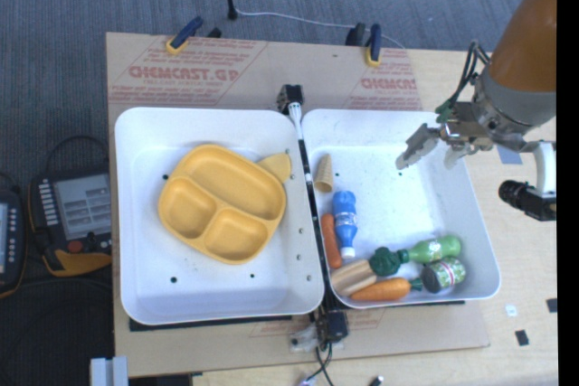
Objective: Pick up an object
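My gripper (pixel 429 155) hangs over the back right part of the right bin (pixel 478 221), open, with nothing between its fingers. Below it the bin floor is bare. The toys lie along the bin's left and front sides: a tan cone (pixel 323 167), a blue bottle (pixel 344 217), an orange sausage-like piece (pixel 330 241), a bread roll (pixel 352 273), a carrot (pixel 386 289), a green bottle (pixel 427 250) and a dark jar (pixel 444 274). All of them lie well to the left of or in front of the gripper.
The left bin (pixel 136 194) holds a yellow divided plate (pixel 222 202) and a yellow wedge (pixel 278 164) at its back right. A ridge (pixel 308 194) separates the two bins. Clamps (pixel 185 33) stand at the board's back edge.
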Motion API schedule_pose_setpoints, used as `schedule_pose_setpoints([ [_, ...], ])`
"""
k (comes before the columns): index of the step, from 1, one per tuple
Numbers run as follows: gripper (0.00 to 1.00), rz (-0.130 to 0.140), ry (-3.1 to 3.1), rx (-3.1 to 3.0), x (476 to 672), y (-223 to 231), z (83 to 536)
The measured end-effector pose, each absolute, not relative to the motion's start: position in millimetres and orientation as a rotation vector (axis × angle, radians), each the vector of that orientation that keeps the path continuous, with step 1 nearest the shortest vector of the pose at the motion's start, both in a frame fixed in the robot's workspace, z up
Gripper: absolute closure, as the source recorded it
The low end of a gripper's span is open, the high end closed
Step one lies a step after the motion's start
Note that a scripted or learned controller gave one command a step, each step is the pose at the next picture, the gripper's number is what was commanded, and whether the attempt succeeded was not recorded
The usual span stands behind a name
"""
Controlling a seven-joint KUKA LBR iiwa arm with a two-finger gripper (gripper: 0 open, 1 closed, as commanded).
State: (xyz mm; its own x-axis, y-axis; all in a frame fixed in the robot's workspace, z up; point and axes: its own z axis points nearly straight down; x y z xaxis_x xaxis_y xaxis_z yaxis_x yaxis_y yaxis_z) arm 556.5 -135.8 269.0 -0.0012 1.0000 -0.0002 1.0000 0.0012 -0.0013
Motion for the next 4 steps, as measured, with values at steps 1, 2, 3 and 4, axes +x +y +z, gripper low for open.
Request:
schedule_pose_setpoints([
  [1, 0.00, 0.003, -2.221, -2.218, 529.6, -81.7, 183.4],
  [2, 0.00, -0.001, -2.223, -2.221, 548.8, -94.5, 96.9],
  [3, 1.00, -0.001, -2.223, -2.226, 549.6, -95.9, 107.6],
  [4, 1.00, 0.001, -2.222, -2.220, 517.6, -68.0, 201.5],
])
